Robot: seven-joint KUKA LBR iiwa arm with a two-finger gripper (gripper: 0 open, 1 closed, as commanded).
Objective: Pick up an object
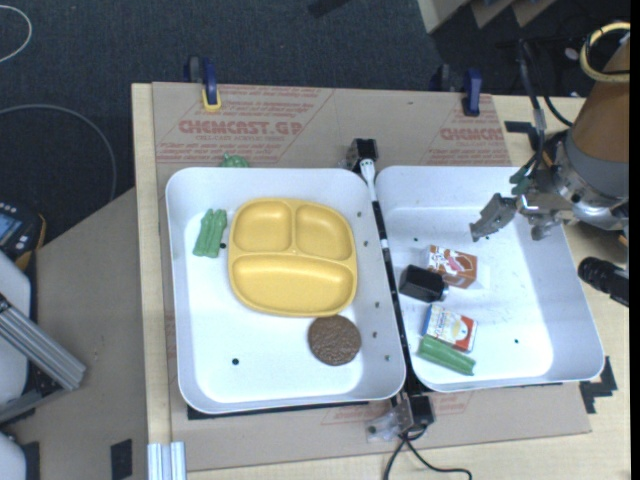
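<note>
Gripper (497, 218) hangs over right bin (570, 353), upper part, fingers spread, nothing btwn them. Snack packet (452, 264), black block (422, 285), small carton (450, 326), green stick (445, 355) lie below-left of it.

Two white bins (190, 268). One yellow tray (292, 256), one brown cookie (334, 340), two green pieces (210, 233). Two small cartons (452, 264), one black block (421, 285).

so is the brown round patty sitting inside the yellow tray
No, the brown patty lies on the left bin's floor just below the yellow tray, outside its compartments.
</note>
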